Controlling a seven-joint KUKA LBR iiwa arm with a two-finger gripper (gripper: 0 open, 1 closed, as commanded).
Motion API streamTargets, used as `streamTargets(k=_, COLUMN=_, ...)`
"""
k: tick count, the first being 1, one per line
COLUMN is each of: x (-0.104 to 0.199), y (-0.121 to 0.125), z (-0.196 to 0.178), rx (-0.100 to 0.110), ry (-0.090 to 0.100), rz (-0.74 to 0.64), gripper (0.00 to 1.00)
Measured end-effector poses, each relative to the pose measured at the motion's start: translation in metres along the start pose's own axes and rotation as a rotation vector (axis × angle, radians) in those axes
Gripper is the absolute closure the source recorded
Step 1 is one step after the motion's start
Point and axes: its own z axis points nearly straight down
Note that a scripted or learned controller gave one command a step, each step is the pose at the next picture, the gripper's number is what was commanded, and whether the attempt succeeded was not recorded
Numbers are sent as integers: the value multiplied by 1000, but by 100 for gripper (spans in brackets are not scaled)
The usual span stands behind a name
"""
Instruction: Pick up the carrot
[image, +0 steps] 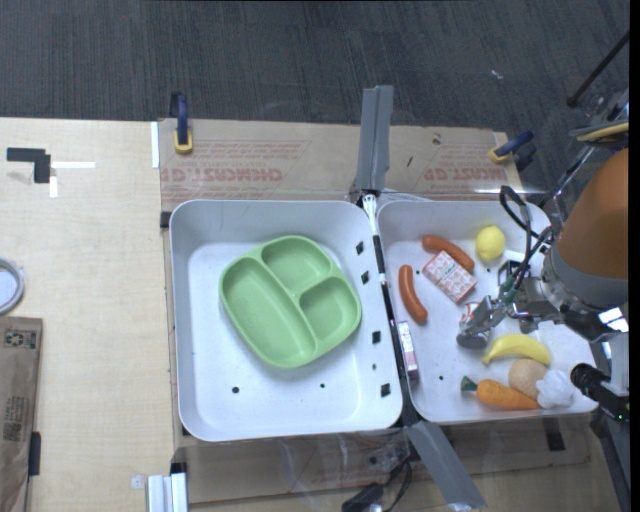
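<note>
Approach step: pincer (478, 325) above banana (516, 349), jaw state unclear; next, down and forward onto carrot (503, 396).

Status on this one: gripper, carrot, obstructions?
Gripper low in right bin, nothing visibly held. Orange carrot lies untouched near front wall. Yellow banana between them.

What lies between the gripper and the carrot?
In the camera view, the banana lies between the gripper and the carrot, a little to the right.
</note>
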Motion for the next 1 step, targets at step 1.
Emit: streamTargets(k=1, x=-17, y=-2, z=97, rx=-2, ry=1, rz=-189, gripper=0)
